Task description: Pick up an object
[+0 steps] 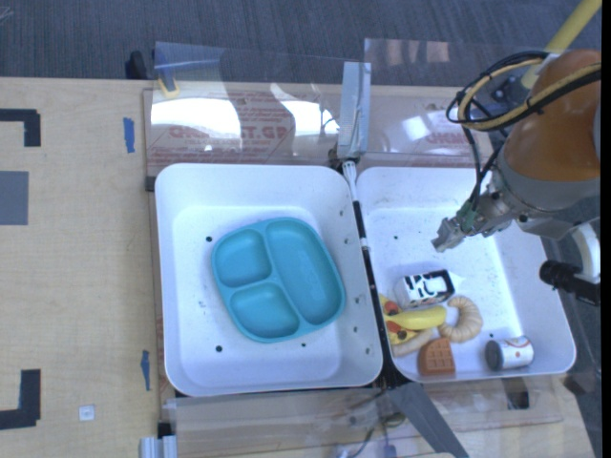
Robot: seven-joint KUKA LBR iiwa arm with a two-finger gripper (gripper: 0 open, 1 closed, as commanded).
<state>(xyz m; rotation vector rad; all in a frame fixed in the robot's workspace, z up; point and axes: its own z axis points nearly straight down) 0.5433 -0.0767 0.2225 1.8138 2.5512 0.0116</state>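
Seen from the fixed overhead camera, the grey arm with its orange band (558,113) reaches in from the right over the right-hand shallow white bin (535,246), and its two-finger gripper (449,237) hangs above bare white floor in that bin's upper middle. Nothing lies between or against the tip. At this size the tip shows as a small greenish-grey blur, so whether it is released or clenched cannot be told.

The candidates for picking sit in a cluster toward the bin's near side, below the gripper in the view and slightly to its right. Closest is a small black-and-white box-like item (426,286), lying almost directly below the tip. Just beyond it is a yellow banana-shaped toy (420,320), whose long axis runs roughly left to right with a slight tilt. Touching its right end is a tan ring-shaped piece like a doughnut or bagel (465,318). Below these rests an orange waffle-like square (437,356), and apart to the right a small grey-and-white cylinder (508,353) lies on its side, long axis roughly left to right.

The left-hand white bin (181,218) holds a turquoise plastic divided plate (277,277), well apart from the gripper.

The coming move would probably be a short travel toward the near side and then a descent, the black-and-white item being nearest.
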